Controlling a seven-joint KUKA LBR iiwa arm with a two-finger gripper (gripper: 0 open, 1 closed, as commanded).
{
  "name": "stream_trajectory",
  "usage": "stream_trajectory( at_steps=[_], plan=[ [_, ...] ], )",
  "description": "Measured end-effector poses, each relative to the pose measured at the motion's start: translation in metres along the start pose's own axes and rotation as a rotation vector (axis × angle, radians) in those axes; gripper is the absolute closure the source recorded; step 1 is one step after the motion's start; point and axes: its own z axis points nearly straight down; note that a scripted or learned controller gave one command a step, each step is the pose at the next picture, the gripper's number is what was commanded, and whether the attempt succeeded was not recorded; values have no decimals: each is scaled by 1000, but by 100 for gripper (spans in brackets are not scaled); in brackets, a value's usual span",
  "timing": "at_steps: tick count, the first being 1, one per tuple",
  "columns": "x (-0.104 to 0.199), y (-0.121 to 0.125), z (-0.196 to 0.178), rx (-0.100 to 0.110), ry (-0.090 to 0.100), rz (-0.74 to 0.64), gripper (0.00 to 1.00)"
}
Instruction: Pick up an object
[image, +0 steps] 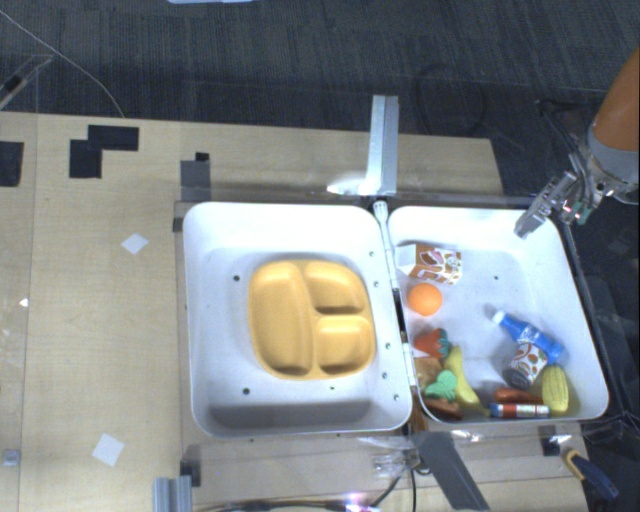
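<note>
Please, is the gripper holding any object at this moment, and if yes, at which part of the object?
Nothing is held. The gripper hangs over the top right corner of the right bin, with no object between its fingers; the toys lie lower in that bin.

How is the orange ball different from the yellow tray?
The orange ball is round and small; the yellow tray is much bigger, flat and split into compartments. The ball sits in the right bin among other toys; the tray lies alone in the left bin. Both rest untouched, away from the gripper.

A small round orange ball (426, 299) lies in the right-hand shallow white bin (560, 262), near its left wall, just below a brown-and-white patterned packet (437, 264).
</note>
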Motion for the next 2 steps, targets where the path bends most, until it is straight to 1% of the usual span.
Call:
stream_trajectory(
  at_steps=[1,2],
  plan=[
    [47,-36,10,3,4,121,100],
    [29,21,-15,-1,2,163,100]
  ],
)
